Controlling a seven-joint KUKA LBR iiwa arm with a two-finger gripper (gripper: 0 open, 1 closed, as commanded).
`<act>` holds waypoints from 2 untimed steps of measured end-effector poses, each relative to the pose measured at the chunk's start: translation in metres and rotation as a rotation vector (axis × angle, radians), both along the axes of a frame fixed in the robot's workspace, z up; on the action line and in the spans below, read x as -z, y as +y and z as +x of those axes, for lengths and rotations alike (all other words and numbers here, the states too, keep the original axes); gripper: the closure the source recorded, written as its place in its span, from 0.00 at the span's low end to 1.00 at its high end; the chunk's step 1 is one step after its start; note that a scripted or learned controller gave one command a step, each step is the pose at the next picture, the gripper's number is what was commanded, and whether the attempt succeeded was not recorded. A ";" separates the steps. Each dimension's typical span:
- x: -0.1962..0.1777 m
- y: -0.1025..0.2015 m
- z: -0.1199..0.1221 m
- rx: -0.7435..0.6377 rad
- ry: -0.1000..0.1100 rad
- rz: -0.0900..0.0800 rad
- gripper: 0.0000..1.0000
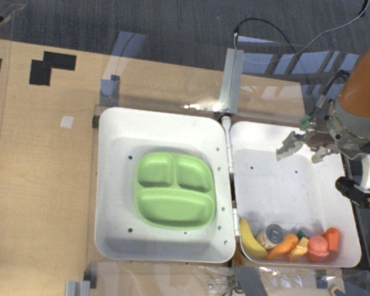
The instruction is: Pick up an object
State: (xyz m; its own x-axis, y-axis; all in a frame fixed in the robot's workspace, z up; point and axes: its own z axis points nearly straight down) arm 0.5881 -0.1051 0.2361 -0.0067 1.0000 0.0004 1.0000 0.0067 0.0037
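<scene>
Pale wooden bench (34, 182), dark floor beyond. Two white bins side by side. Near edge of right bin (297, 192): a huddle of small toy foods, banana (249, 240) leftmost, then a round grey piece (273, 234), carrot (283, 247), red piece (318, 247) at right, all touching. They look light, rigid, smooth plastic, likely slippery. Banana is freest; take it across its narrow middle. Left bin (167, 126) holds a green divided plate (175, 190), centred. Far right: gripper (305, 147) hovers above the bin's far end, fingers spread wide, nothing between them.
</scene>
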 end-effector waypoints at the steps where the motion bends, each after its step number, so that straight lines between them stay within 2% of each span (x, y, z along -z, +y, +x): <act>1: 0.058 -0.031 0.019 -0.135 -0.001 -0.001 0.00; 2: 0.144 -0.095 -0.071 0.022 -0.001 -0.001 0.00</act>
